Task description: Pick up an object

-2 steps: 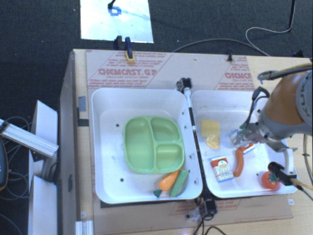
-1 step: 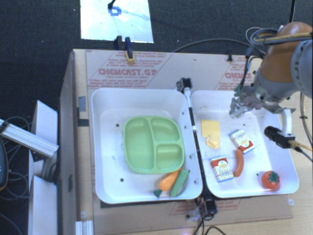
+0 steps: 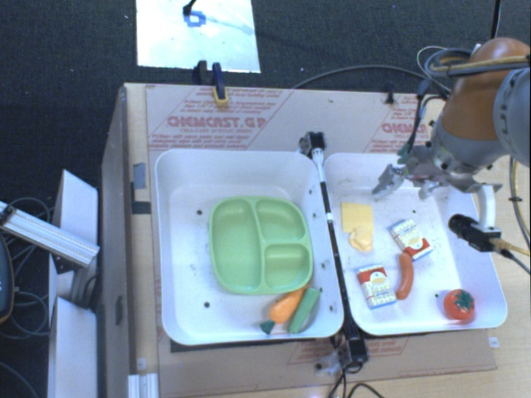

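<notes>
My gripper (image 3: 406, 186) hangs over the far part of the right bin (image 3: 489, 265), fingers spread open and nothing between them. Below it in that bin lie a yellow cheese slice (image 3: 358, 216) with a small yellow lump (image 3: 362, 240) at its near edge, a red-and-white carton (image 3: 411, 238), a second carton (image 3: 376, 286), a red sausage (image 3: 405, 275) and a tomato (image 3: 459, 304). The cheese slice is nearest, just to the gripper's near left.
The left bin (image 3: 187, 222) holds a green divided plate (image 3: 260, 244), with a carrot (image 3: 284, 307) and a green cucumber (image 3: 304, 310) at its near edge. A black divider bar (image 3: 329, 222) runs between the bins. Cables trail behind the arm.
</notes>
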Robot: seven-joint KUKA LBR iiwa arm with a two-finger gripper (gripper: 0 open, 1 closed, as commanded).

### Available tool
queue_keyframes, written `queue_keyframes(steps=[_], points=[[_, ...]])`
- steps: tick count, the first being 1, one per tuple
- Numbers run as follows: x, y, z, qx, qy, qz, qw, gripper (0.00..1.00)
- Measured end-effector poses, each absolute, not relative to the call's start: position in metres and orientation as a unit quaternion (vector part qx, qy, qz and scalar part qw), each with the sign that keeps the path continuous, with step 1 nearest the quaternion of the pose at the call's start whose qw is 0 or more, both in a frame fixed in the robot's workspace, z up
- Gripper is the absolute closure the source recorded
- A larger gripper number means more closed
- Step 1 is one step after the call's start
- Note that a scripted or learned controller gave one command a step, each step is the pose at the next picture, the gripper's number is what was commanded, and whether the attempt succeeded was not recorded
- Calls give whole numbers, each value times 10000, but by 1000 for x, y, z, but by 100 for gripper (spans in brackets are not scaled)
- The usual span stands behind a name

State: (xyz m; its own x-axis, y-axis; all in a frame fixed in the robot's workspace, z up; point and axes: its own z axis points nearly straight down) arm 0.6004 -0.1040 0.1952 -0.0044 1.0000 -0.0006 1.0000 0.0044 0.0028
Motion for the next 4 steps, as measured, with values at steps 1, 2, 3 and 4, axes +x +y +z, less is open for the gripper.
queue_keyframes(steps=[1,2,3,4], points=[[622,-141,85,7066,7076,2,9,0],[669,-134,85,7052,7090,9,15,0],[669,-120,85,7051,7091,5,11,0],[564,-118,84,7067,7075,-1,-1,0]])
